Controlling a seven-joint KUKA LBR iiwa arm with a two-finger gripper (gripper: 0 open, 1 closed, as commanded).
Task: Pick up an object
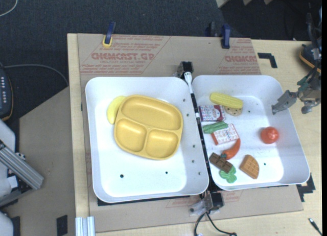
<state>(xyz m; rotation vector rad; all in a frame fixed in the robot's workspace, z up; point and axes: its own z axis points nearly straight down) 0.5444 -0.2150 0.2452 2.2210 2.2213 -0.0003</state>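
Yellow plastic corn cob [226, 100] lying long axis left-right at right white bin's [286, 173] far end, gripper [294, 99] at bin's right rim, fingers state unclear

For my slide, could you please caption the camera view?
Claw poised at the right bin's edge above toy food; yellow divided plate in the left bin.
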